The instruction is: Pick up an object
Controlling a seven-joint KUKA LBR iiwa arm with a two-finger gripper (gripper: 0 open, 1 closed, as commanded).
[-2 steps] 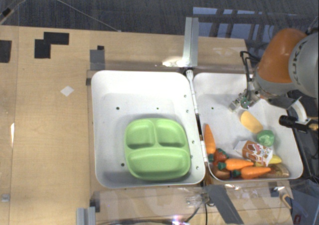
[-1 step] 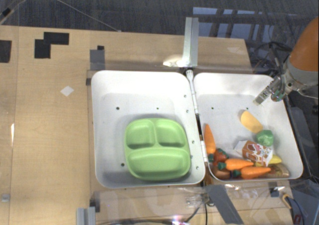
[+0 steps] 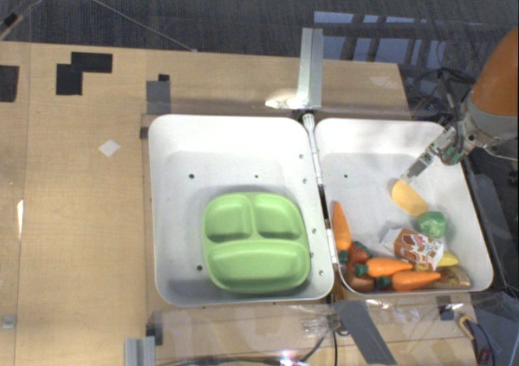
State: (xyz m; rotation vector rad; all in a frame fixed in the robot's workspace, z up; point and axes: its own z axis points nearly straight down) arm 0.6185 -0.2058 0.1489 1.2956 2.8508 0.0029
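Yellow object (image 3: 409, 198) — rounded, lemon-like — lies on the floor of the right bin (image 3: 365, 153), toward that bin's right half, apart from the pile of toy food along the near edge. Gripper (image 3: 415, 168) reaches in from the right on the grey arm with its orange band (image 3: 496, 84); its tip sits just above and beside the yellow object, close to touching, but nothing shows between the fingers. Whether the jaws are open or closed — cannot tell at this angle.

Near pile in right bin: upright carrot (image 3: 341, 226) against the divider, two more carrots (image 3: 401, 273) lying flat, green piece (image 3: 432, 224), printed packet (image 3: 415, 247).

Left bin (image 3: 186, 153) holds a green divided plate (image 3: 256, 241), three compartments, sitting toward the near side.
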